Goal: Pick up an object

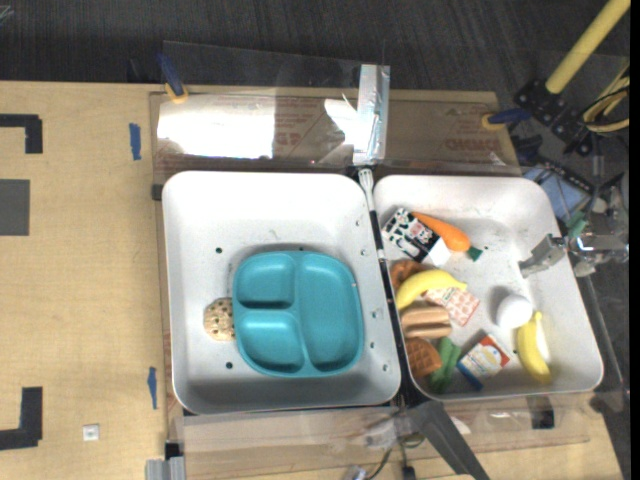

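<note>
Grey metal of the gripper (pixel 545 255) sits at the right bin's (pixel 500 196) far-right edge; its grip state I can't tell. Nearest lies a white round object (pixel 513 311), just below-left.

two bins (pixel 190 203), two bananas (pixel 428 290), one plate (pixel 296 311)

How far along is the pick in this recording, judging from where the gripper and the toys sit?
Nothing looks done yet: no object is lifted. In hand: the grey two-finger gripper sits at the right white bin's right rim, near the small white cup and the yellow toy banana, with nothing visibly between its fingers. Left: descending onto an object, closing and lifting. The teal divided plate and round cookie lie untouched in the left white bin.
</note>
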Controlling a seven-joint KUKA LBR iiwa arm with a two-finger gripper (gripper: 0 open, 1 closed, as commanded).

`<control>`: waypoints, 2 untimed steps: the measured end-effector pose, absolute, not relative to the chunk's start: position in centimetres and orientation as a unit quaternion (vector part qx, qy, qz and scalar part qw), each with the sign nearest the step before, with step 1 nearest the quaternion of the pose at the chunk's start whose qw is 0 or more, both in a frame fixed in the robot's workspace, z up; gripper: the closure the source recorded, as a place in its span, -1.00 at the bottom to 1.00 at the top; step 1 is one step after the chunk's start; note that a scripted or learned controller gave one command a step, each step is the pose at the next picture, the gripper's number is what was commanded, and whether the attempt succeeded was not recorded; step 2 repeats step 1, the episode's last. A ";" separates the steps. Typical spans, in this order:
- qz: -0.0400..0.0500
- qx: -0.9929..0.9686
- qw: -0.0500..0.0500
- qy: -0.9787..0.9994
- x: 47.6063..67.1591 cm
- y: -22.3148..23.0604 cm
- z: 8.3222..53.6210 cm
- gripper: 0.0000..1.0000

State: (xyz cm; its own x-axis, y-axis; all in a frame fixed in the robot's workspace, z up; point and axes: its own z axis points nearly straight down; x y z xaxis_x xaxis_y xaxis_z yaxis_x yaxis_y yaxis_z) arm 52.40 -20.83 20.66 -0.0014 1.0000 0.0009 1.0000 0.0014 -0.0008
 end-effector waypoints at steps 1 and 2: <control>0.000 -0.694 0.002 -0.720 53.5 -14.2 17.0 -1.00; 0.000 -0.694 0.002 -0.720 53.5 -14.2 17.0 -1.00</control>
